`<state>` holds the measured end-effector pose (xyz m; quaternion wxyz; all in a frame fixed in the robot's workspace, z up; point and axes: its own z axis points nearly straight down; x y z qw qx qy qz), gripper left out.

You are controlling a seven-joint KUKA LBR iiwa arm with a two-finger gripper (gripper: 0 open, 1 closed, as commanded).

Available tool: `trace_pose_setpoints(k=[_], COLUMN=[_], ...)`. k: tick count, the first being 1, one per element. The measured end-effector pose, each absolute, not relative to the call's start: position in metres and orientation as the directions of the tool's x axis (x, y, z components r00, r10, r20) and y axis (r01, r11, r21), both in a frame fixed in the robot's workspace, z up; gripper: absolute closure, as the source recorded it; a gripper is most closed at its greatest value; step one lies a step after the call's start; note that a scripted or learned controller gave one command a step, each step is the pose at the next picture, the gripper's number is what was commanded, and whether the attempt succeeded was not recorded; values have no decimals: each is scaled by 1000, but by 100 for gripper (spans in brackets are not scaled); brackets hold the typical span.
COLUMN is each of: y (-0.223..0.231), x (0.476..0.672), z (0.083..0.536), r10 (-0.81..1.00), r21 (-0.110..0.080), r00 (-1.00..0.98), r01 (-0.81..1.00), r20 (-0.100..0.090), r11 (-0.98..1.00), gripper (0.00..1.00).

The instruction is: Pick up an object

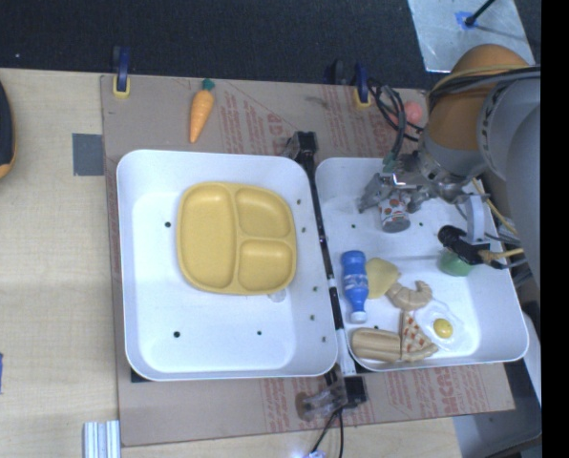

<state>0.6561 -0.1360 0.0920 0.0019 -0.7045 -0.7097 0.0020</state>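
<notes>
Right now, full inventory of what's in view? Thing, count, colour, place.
White bins: 2, side by side, left bin, right bin.
Divided plate: 1, yellow, in the left bin.
Bottle: 1, blue with a white cap, right bin near the divider.
Toy food: several pieces, including a hot dog, a pizza slice and a fried egg, at the right bin's near end.
Green piece: 1, right bin's right side.
Toy carrot: 1, orange, on the bench beyond the left bin.
Arm: 1, grey and orange, from the right.
Gripper: 1, over the right bin's far end.
</notes>
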Motion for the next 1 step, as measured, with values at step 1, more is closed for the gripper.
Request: trace_pose_setpoints(k=[1], y=[-189], x=[656], z=[97], r10=[1000], r21=[-1], r00=[0], r01=[1000], r20=[-3], r11=[0], gripper=[0])
